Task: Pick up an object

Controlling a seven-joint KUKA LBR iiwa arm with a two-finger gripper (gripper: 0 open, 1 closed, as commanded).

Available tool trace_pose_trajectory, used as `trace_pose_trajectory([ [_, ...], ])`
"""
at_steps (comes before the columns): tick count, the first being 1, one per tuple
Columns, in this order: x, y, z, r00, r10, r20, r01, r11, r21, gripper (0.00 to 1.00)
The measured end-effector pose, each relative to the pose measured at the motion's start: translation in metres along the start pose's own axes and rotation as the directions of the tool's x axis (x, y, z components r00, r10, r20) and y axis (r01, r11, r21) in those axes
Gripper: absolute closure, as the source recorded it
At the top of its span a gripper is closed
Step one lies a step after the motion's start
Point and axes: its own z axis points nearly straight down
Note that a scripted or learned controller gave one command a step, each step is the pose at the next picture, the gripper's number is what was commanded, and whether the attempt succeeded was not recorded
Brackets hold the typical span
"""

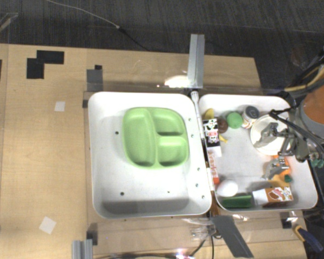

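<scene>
Gleaming metal gripper (274, 150) above smooth white bin (243, 161).

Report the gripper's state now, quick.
Gripper: cannot be told; it hangs over the right white bin, above an orange object.

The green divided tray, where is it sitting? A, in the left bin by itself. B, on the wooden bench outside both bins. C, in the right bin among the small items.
A: the green divided tray lies inside the left bin, while the small items, such as the green ball, crowd the right bin.
</scene>
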Motion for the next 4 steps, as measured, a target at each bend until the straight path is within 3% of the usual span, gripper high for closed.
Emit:
trace_pose_trajectory([
  [1, -0.024, -0.049, 0.129, 1.000, -0.004, 0.002, 0.004, 1.000, 0.001, 0.00],
  [2, -0.001, -0.076, 0.135, 0.998, 0.057, 0.028, -0.057, 0.998, 0.002, 0.00],
  [3, -0.038, -0.079, 0.137, 0.998, 0.060, 0.012, -0.060, 0.998, 0.003, 0.00],
  [4, -0.017, -0.079, 0.136, 0.999, 0.040, 0.013, -0.040, 0.999, 0.003, 0.00],
])
